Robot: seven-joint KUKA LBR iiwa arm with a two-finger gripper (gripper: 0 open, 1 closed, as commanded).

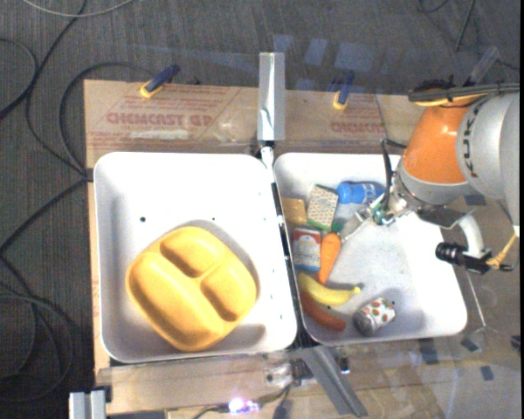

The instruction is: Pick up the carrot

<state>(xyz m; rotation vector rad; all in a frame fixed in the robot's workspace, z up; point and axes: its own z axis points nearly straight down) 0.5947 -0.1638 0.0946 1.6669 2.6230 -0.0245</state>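
Fingers' state impossible to judge, the grey two-finger gripper (367,219) hovers near the tapered orange carrot (329,257); crowding yellow banana (328,291) risks a misgrab.

An orange carrot (329,257) is seen in the right white bin (437,297), beside a yellow banana (328,291) and a red-labelled packet (306,247). A blue item (360,191) and a tan, checkered cracker-like piece (322,204) are seen near the bin's far side. A grey ball speckled with red and green (375,314) is seen near the front. A yellow divided plate (192,286) is seen in the left white bin (122,190). The tabletop (192,116) is brown with red lettering. The arm (467,151) is grey with an orange band.
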